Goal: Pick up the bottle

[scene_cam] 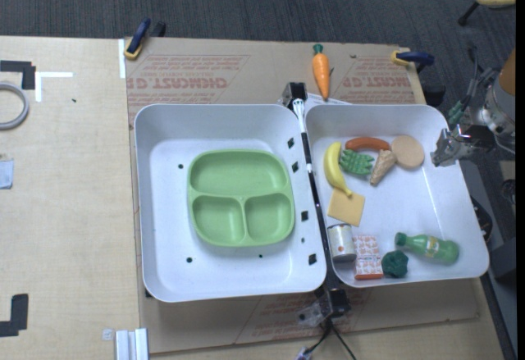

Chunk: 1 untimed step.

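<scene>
The bottle (430, 247) is green with a yellowish label and lies on its side near the front right corner of the right bin (410, 202). Its neck points left, toward a dark green broccoli piece (395, 263). My gripper (449, 148) hangs at the right bin's right rim, well behind the bottle and apart from it. Nothing shows between its tips.
The right bin also holds a banana (333, 168), a cheese slice (346, 207), a sausage (367, 143), a round bread piece (407, 152), a can (340, 242) and a small red-and-white box (367, 257). A green divided plate (242, 198) sits in the left bin. A carrot (320, 71) lies behind the bins.
</scene>
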Tool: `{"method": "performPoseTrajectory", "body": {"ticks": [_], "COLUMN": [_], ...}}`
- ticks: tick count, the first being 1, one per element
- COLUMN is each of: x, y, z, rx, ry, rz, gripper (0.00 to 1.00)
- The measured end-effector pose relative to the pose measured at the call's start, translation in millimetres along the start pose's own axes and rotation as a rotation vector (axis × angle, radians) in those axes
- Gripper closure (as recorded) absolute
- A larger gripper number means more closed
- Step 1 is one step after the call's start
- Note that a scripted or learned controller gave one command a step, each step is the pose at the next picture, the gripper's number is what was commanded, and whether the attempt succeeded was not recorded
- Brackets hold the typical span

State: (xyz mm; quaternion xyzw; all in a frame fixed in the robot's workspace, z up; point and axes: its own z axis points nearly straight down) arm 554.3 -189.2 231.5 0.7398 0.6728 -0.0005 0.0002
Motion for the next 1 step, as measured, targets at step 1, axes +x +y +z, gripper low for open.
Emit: {"method": "performPoseTrajectory", "body": {"ticks": [1], "x": [107.0], "y": [-55.8], "z": [4.0], "rx": [0.001], "ry": [0.0], "rz": [-0.113], "gripper": [1.0]}}
